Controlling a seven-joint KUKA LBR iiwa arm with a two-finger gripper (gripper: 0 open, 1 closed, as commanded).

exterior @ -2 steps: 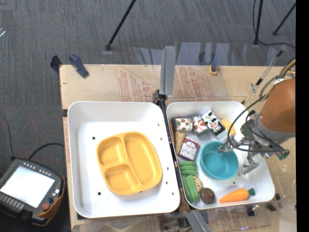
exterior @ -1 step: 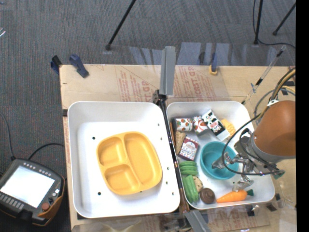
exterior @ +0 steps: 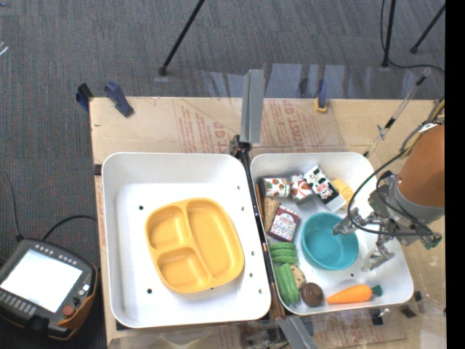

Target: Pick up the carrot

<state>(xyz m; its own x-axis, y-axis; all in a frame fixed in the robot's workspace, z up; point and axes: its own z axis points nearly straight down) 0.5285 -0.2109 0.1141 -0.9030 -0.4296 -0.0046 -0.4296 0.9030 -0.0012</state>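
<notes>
two white bins; left bin [exterior: 123,195] holds one yellow tray [exterior: 194,244]; right bin [exterior: 398,282] holds one carrot [exterior: 350,294], one teal bowl [exterior: 330,241]; gripper [exterior: 379,254] grip state cannot be told

The arm [exterior: 425,173] has a broad orange band above a grey wrist, a black cable looping beside it, and a silvery metal gripper [exterior: 379,257].

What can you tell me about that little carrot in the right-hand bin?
The carrot looks like a toy, smooth and plastic-like: a bright orange tapered body with a small dark green stub at its right end. It lies flat on its side along the near edge of the right bin, pointed tip toward a brown round piece that it nearly meets. The teal bowl sits just beyond it. The gripper is above it, not touching.
</notes>
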